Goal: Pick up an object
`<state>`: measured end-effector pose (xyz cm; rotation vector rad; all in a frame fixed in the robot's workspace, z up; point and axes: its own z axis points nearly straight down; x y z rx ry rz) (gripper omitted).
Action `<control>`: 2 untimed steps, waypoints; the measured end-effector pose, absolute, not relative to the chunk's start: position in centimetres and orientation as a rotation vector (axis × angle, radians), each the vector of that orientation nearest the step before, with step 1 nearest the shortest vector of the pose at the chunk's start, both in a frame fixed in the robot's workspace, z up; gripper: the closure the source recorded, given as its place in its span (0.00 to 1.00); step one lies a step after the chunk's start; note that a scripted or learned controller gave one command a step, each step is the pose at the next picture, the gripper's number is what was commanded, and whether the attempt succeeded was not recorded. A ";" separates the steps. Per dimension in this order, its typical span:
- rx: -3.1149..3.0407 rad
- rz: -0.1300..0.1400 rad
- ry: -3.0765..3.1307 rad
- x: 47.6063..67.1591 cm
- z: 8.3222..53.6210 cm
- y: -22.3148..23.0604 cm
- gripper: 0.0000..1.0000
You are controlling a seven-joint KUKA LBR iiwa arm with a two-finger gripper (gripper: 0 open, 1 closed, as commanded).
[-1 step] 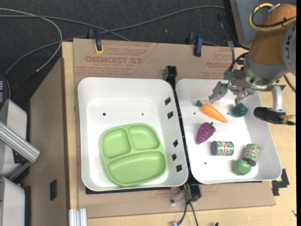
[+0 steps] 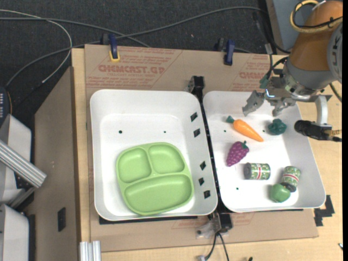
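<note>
My gripper [image 2: 267,105] hangs over right bin [image 2: 310,173], fingers spread, nothing between them. Carrot [image 2: 246,128] just below-left of it, dark green toy [image 2: 277,127] just below. Grapes [image 2: 237,153], two cans, green pepper [image 2: 279,192] farther below.

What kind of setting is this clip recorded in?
Most likely a robotics lab test bench, not a kitchen: two white bins sit on a clamped cardboard sheet, cables trail over dark carpet, and toy food like a plastic carrot serves as grasp targets.
</note>
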<state>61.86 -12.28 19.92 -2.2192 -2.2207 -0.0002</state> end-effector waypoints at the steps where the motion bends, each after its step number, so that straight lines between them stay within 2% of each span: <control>1: -2.219 0.004 -2.218 61.5 15.6 -12.6 0.00; 2: -2.218 0.004 -2.218 60.8 11.2 -12.3 0.00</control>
